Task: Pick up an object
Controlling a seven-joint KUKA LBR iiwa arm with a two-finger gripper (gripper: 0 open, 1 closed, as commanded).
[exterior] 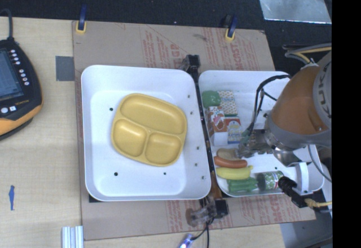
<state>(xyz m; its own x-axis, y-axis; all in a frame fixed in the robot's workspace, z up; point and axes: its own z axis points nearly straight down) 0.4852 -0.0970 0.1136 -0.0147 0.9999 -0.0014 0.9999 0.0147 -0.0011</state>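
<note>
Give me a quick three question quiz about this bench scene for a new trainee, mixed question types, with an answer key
1. True or false: the yellow divided plate lies in the left bin.
2. Which item lies between the hot dog and the green vegetable? A) banana B) spoon C) cup
3. Fill in: the gripper hovers over the ____ bin.

Key: 1 true; 2 A, the banana; 3 right, the right bin.

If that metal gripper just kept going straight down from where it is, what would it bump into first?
Probably the red-and-tan toy hot dog, lying just under the gripper in the right white bin, with the yellow banana beside it. Depth is hard to judge from this slanted view.
</note>
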